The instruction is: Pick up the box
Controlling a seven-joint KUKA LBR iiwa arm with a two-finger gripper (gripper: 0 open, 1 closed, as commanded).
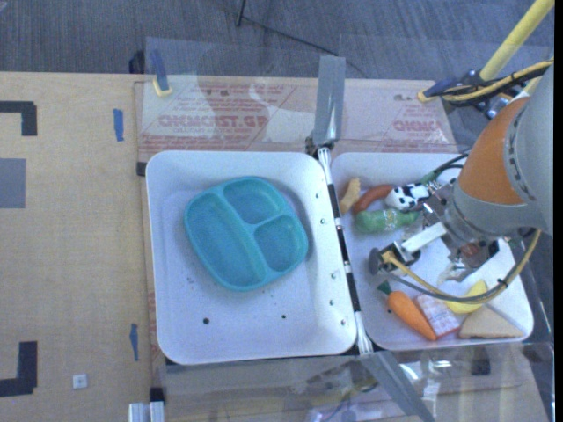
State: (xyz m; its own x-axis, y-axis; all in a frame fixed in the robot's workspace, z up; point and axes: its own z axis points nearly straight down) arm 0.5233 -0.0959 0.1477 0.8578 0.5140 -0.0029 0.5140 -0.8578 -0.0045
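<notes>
1. Gripper (459, 266): poised low inside the right bin (374, 321), toward 3 o'clock of its floor, below the arm's orange band (493, 161). Impossible to tell whether spread or closed, with wrist and cables in the way; nothing visibly clamped in it.
2. Box (437, 315): small, pink-red, lying flat near 6 o'clock of that same bin, at roughly 7 o'clock from the gripper and near it, apparently not touched.
3. Crowded on all sides: pressed against a carrot (410, 312) at its 9 o'clock, with a banana (466, 301) at 1 o'clock and a beige wedge (489, 326) at 3 o'clock.
4. Well clear of the job: a green item (383, 221) up toward 11 o'clock of the right bin, and a blue divided plate (246, 233) in the left bin (264, 328).
5. Done, judging by the layout: reach into the correct bin, close to the target.
6. Not yet done: any grasp or lift.
7. Left, probably: a short shift toward 7 o'clock, a descent over the box clear of carrot and banana, a close, then a lift.
</notes>
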